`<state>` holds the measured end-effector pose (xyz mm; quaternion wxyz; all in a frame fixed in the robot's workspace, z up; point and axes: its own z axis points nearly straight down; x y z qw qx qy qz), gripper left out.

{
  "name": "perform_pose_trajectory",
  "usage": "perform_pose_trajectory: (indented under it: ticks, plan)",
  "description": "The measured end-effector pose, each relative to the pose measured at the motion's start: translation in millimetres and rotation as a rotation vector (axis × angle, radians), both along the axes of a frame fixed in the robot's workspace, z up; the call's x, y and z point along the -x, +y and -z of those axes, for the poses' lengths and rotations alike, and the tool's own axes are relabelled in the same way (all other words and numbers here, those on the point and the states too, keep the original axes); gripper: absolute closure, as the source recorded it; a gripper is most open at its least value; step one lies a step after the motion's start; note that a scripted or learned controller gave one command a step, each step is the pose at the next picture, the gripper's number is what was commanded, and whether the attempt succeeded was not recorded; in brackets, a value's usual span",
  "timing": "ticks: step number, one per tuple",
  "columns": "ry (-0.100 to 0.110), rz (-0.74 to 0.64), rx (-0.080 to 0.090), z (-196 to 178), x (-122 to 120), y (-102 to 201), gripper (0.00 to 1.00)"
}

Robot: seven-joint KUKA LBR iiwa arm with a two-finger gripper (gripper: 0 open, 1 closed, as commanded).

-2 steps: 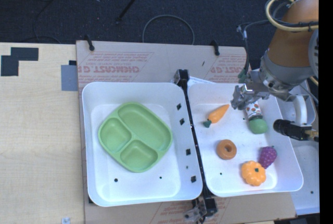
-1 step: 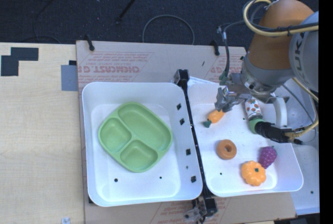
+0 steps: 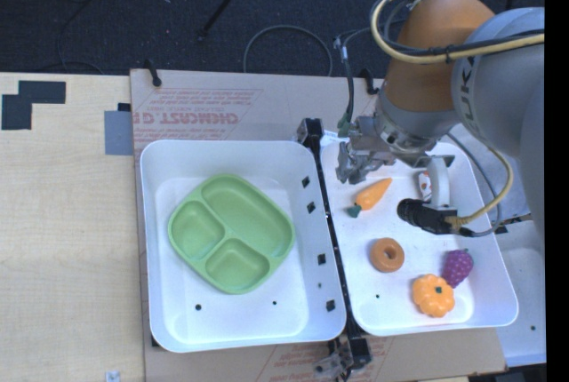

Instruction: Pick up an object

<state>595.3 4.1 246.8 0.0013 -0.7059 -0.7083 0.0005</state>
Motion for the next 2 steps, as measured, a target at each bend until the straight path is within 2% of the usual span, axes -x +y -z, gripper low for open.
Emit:
perform_pose_trajectory:
  ticks: [1,2]
  plan:
    - [0.0,-0.001,0.0,1,2,50,1.0]
    - [0.001,0.0,0.001,17,-5,96,1.0]
